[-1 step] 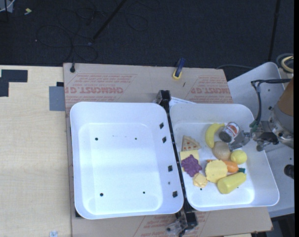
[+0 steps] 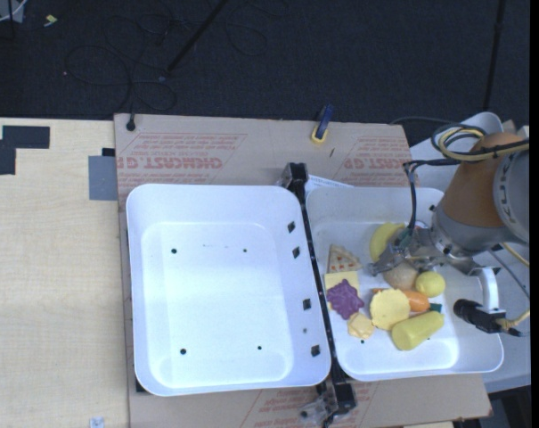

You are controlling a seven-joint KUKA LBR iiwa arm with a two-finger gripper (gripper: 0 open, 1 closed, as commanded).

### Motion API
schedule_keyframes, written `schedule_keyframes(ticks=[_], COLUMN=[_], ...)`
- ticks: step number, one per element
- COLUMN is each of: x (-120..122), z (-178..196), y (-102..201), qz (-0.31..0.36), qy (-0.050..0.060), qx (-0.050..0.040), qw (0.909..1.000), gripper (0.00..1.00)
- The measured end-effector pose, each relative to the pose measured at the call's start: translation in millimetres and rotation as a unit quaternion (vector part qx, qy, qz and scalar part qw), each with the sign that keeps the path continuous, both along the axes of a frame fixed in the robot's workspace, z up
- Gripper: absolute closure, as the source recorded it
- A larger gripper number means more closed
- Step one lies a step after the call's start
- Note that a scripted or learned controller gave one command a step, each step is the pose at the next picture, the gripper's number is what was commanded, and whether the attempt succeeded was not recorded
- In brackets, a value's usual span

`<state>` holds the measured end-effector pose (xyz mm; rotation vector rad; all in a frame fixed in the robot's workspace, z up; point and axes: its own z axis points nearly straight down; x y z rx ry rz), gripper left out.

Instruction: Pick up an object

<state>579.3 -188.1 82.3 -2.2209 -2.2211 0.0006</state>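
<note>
My end effector [image 2: 392,259] is hanging low in the right bin [image 2: 469,364]; I cannot tell its opening. It is touching or just above a tan object [image 2: 399,277], beside the yellow piece [image 2: 387,236].

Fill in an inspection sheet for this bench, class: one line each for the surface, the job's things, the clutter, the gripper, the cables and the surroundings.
Surface: cardboard sheet on a pale bench, bearing a left bin and a right bin.
Job's things: toy foods heaped in the right bin, including a purple piece, a yellow cylinder, a yellow round slice and a checked wedge.
Clutter: blue-and-yellow clip on the cardboard's far edge.
Gripper: gripper low over the pile; finger state unclear.
Cables: yellow and black cables looped by the arm's wrist.
Surroundings: dark floor with cords beyond the bench.
</note>
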Motion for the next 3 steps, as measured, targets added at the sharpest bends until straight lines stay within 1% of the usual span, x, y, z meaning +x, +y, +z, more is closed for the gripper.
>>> schedule_keyframes(ticks=[1, 2, 3], x=[-0.9, 38.8, 50.7], z=[15.6, 4.7, 112.4], y=[-2.7, 71.2, 144.1], qz=[-0.002, 0.003, 0.004], qy=[0.001, -0.001, -0.005], qx=[0.0002, 0.0009, 0.0014], qw=[1.0000, 1.0000, 1.0000], gripper=[1.00, 1.00, 1.00])
